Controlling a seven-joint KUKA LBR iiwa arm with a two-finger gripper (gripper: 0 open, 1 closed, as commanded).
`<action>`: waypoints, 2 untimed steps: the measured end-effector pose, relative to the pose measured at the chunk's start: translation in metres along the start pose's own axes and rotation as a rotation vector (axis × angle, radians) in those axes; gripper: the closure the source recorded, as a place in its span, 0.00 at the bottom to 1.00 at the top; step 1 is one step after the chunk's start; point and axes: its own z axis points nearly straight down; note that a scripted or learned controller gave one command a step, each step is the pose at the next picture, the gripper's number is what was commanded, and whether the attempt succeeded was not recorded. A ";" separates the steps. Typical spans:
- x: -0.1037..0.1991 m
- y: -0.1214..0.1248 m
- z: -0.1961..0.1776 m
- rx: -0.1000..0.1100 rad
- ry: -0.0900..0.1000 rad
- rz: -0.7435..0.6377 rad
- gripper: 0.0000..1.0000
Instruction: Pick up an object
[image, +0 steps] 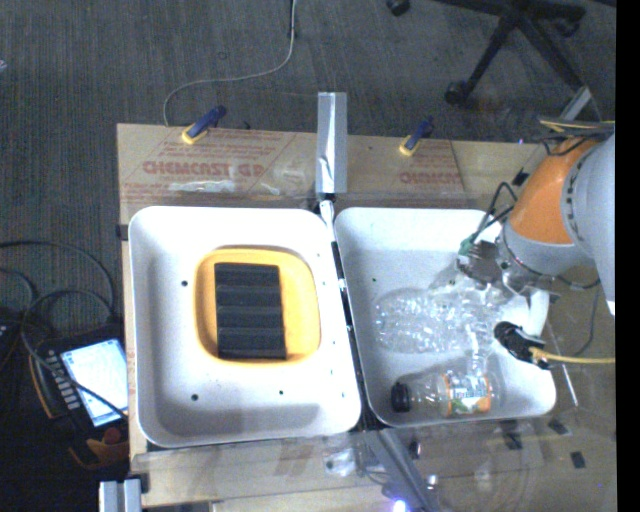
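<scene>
Camera view, gripper (478, 262) over right bin (400, 232), bottle (447, 393) along its near wall

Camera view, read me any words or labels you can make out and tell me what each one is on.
"CHEMCAST", red print, mirrored, on the clear sheet over the brown board behind the bins.
Red print on the same board's right part: too blurred to read.
Label on the clear plastic bottle with dark cap: too small to read.

Wood bench (150, 150) carries two white bins (160, 330) side by side; two clamps (203, 123), prob. yellow-blue, at back edge.
</scene>
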 end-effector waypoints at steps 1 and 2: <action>-0.022 -0.004 -0.103 -0.002 0.000 -0.068 0.00; -0.035 -0.060 -0.067 -0.001 0.002 -0.274 0.00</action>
